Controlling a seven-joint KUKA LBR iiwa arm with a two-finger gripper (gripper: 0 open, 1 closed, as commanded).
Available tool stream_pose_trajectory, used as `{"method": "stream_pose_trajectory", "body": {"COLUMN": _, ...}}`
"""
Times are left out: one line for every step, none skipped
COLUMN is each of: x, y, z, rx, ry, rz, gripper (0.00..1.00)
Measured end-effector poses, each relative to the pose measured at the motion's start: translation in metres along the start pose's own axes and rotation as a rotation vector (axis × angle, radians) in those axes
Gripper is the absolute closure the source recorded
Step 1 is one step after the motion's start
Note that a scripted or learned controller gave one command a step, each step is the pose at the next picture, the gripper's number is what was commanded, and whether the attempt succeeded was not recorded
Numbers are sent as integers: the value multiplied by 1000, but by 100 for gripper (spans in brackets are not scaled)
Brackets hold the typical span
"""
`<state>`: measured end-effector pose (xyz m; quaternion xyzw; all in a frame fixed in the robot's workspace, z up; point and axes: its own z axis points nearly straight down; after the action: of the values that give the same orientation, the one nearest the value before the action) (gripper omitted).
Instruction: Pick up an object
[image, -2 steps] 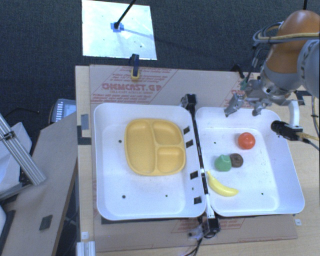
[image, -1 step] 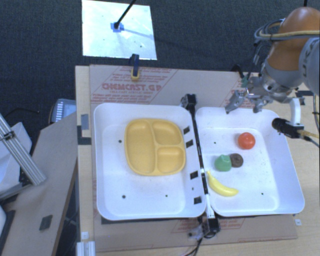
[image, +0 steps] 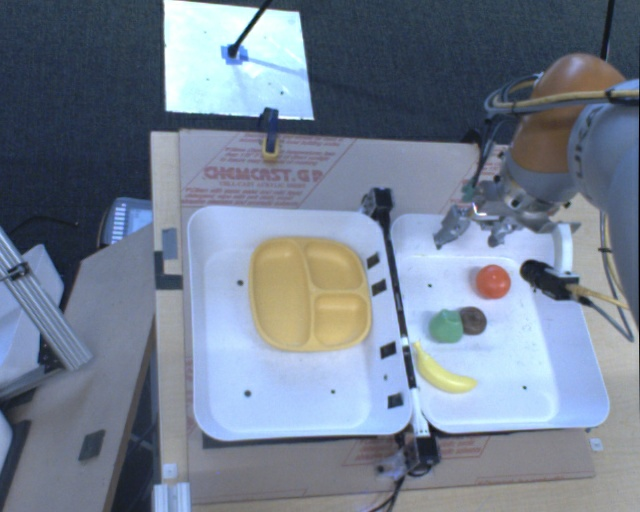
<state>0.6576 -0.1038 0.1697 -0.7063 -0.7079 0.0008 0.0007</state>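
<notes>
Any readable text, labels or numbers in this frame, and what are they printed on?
"CHEMCAST GP": red print on the brown sheet behind the left bin.
Smaller red lines around it: too small to read.
Red print on the sheet's front edge, below the bins: blurred, unreadable.

Bench (image: 170, 300), cardboard sheet (image: 300, 170) on it, two white bins (image: 215, 300) atop.
</notes>
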Motion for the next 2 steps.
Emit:
{"method": "stream_pose_trajectory", "body": {"x": -4, "y": -5, "z": 44, "rx": -1, "ry": 0, "rz": 1, "gripper": 0}}
{"method": "stream_pose_trajectory", "body": {"x": -3, "y": -5, "z": 87, "rx": -1, "ry": 0, "rz": 1, "gripper": 0}}
